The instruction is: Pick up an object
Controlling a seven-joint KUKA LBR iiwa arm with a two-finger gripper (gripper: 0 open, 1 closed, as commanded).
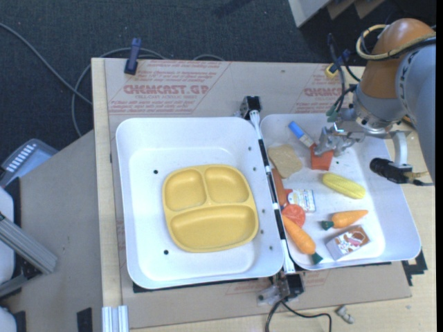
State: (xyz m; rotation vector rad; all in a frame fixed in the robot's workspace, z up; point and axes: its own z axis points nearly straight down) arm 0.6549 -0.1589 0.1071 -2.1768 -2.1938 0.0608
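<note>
This looks like a robotics lab, not a home. A grey industrial arm [408,68] with an orange band reaches over a bench [180,88] whose top is still covered with printed protective paper. Two white bins [131,151] are fixed side by side, one with a yellow divided tray [210,207], the other with plastic toy food [344,185]. Loose cables [41,54] lie on the dark carpet floor [173,12] around it.

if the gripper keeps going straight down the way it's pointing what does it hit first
Most likely the small orange-red block in the right bin. The gripper points down right above it, beside the blue-handled brush. Depth is hard to judge from this slanted view, so it may already be touching the block.
</note>
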